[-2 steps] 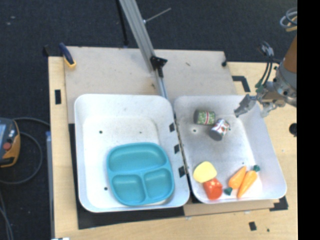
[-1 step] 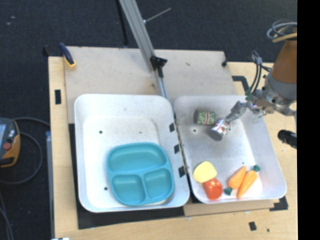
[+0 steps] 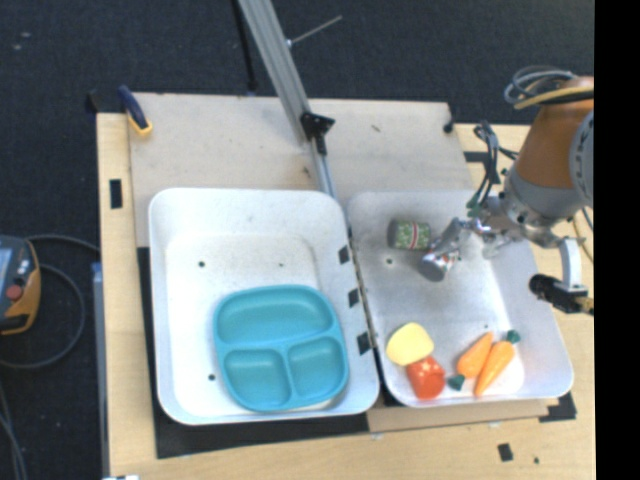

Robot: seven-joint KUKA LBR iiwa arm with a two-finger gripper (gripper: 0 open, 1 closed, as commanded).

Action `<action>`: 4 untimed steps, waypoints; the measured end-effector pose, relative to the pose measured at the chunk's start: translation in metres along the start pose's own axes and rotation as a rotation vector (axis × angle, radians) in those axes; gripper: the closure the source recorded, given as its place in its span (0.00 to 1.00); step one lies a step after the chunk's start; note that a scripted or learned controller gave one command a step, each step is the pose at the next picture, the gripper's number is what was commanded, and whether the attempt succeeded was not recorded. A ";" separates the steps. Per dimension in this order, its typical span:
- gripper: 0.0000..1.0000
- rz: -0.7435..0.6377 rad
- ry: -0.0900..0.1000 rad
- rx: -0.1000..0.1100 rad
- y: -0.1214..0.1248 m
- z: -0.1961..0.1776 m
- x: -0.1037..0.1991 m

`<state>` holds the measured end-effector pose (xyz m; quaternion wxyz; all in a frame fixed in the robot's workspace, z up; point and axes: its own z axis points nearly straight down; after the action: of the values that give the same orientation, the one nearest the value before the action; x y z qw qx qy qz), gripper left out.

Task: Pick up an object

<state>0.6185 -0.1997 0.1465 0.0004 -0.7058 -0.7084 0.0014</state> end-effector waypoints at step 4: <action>1.00 -0.001 0.000 -0.003 0.000 -0.118 0.036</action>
<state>0.6187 -0.1641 0.2648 -0.0004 -0.7054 -0.7088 0.0002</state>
